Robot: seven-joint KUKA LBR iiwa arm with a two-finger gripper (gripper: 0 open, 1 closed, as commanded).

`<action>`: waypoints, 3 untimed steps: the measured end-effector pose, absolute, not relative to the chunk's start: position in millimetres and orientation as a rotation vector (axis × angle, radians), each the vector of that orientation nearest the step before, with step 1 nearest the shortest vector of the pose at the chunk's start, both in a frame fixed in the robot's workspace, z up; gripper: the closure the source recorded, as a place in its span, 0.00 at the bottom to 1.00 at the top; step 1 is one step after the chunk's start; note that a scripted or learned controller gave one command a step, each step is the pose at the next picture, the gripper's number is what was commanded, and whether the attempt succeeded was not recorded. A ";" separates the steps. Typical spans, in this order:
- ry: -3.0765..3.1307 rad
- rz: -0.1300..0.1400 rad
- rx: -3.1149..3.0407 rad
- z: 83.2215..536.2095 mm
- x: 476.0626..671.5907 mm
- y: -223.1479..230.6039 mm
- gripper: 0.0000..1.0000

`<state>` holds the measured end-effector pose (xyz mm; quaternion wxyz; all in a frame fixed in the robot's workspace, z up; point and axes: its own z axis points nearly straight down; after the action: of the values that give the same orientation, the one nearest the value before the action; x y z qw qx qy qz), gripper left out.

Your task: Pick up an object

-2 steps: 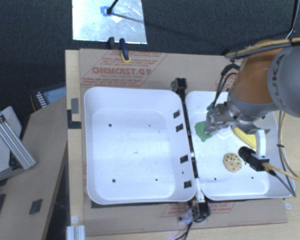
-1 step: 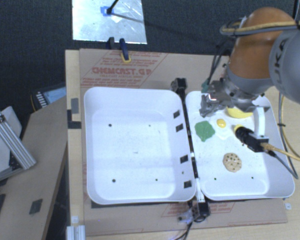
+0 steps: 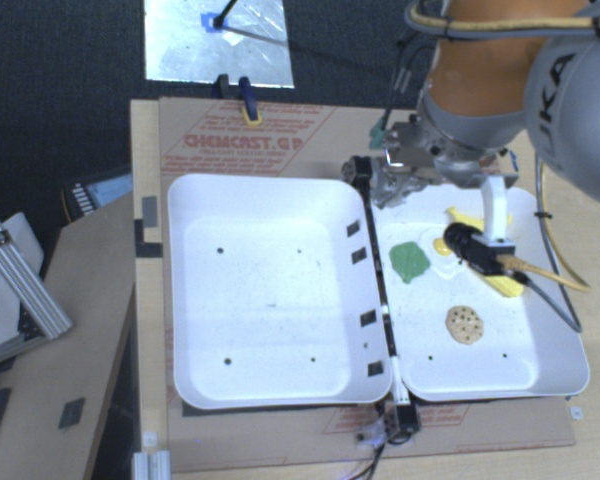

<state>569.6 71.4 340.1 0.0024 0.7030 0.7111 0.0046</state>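
Observation:
The right bin (image 3: 540,368) holds a green leaf-shaped piece (image 3: 410,261), a round brown cookie (image 3: 464,324), a yellow banana-like piece (image 3: 502,282) and a small white and yellow piece (image 3: 445,252) beside the green one. My gripper (image 3: 388,184) hangs over the far left corner of the right bin, close to the divider between the bins. It is above and behind the green piece, apart from it. The wrist and its fittings hide part of the yellow piece.
The left bin (image 3: 195,368) lies beside the right one, joined along a black-clipped divider (image 3: 378,298). Both rest on a cardboard sheet (image 3: 250,138). A metal frame (image 3: 20,288) stands at the far left. A foil sheet (image 3: 218,26) lies behind the bench.

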 end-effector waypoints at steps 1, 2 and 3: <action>2.235 -0.002 2.213 321.5 483.2 111.8 1.00; 2.229 0.019 2.208 418.3 487.3 160.6 1.00; 2.229 0.020 2.209 509.7 486.6 204.8 1.00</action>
<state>486.6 204.8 509.7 0.0018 0.7040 0.7102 0.0063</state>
